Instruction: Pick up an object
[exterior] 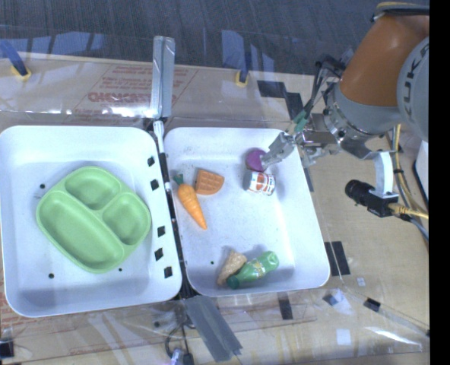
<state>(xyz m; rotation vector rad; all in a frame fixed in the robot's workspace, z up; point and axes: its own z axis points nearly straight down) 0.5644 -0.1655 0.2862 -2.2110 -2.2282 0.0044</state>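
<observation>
Purple object (255, 158) in right bin (301, 265), touching gripper (277, 150) tip, grip state unclear, can (261, 182) just below

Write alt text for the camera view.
The gripper reaches into the right bin beside a purple object and a small can. The bin also holds a carrot, orange slice and green bottle. A green tray fills the left bin.

Gripper (277, 152) by purple obj (255, 158)

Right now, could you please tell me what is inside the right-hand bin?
The right-hand bin holds a carrot, an orange slice, a purple piece, a small can, a cone and a green bottle.
</observation>
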